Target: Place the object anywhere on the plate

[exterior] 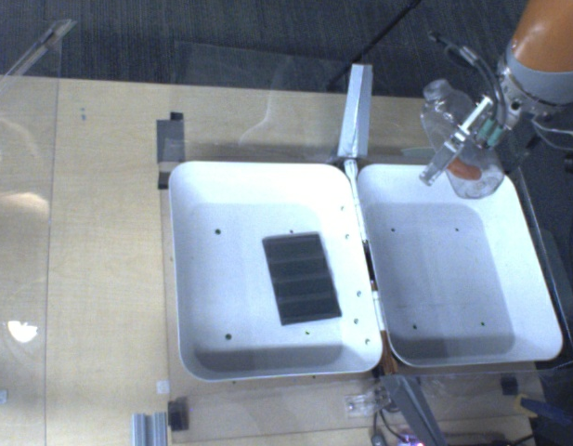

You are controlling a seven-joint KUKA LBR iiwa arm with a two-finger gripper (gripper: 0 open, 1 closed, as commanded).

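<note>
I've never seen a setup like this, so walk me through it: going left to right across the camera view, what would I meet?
Bare wooden bench → left white bin with a dark ridged plate lying in it → right white bin → the arm's tool above that bin's far corner, with something clear and orange at it.

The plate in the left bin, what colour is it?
Dark grey, almost black, with ridges across it, seen in the camera view.
</note>
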